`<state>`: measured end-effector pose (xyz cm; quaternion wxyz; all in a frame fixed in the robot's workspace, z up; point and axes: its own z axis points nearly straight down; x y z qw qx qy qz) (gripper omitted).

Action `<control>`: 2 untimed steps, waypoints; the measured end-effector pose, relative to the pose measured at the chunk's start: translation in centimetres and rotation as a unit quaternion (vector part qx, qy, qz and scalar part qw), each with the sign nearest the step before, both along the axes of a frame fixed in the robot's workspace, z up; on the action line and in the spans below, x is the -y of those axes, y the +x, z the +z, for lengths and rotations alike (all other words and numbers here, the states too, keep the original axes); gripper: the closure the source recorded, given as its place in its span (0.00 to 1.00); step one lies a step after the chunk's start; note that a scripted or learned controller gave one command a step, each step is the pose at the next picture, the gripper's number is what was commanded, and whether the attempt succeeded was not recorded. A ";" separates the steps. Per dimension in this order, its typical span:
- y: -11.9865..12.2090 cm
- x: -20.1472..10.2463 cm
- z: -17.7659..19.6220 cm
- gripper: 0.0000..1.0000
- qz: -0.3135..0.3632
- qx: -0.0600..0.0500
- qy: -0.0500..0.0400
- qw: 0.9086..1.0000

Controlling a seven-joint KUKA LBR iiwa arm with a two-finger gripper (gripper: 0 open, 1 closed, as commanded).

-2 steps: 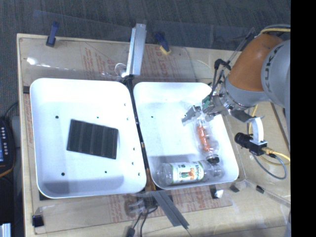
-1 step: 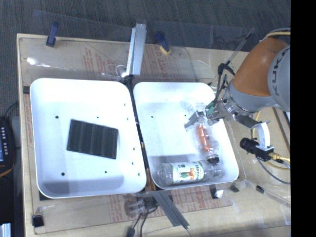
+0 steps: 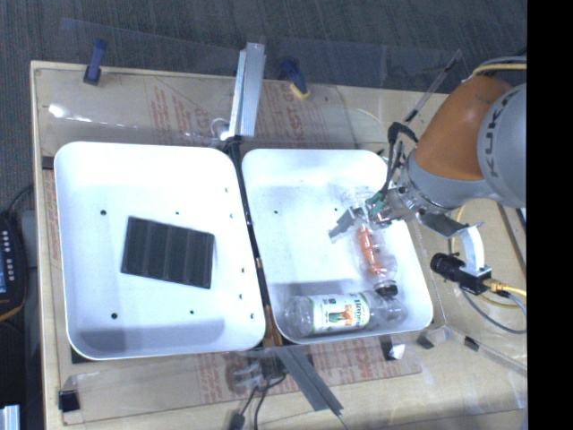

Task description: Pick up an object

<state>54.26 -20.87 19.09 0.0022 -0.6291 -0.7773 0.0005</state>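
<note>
Gripper [image 3: 358, 218] low in right bin [image 3: 269, 173]; finger spacing cannot be judged. Small clear bottle with orange contents [image 3: 373, 256] lies just below it: light, slick, rounded. Grip across mid-body.

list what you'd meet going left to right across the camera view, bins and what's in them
left bin → black ridged panel → right bin → clear bottle with green label → small bottle with orange contents → gripper at the end of the arm
</note>
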 end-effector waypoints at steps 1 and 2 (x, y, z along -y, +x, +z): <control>1.5 -0.1 -2.6 0.00 0.022 -0.001 0.001 1.000; 1.4 0.0 -2.4 0.00 0.044 -0.001 0.001 0.999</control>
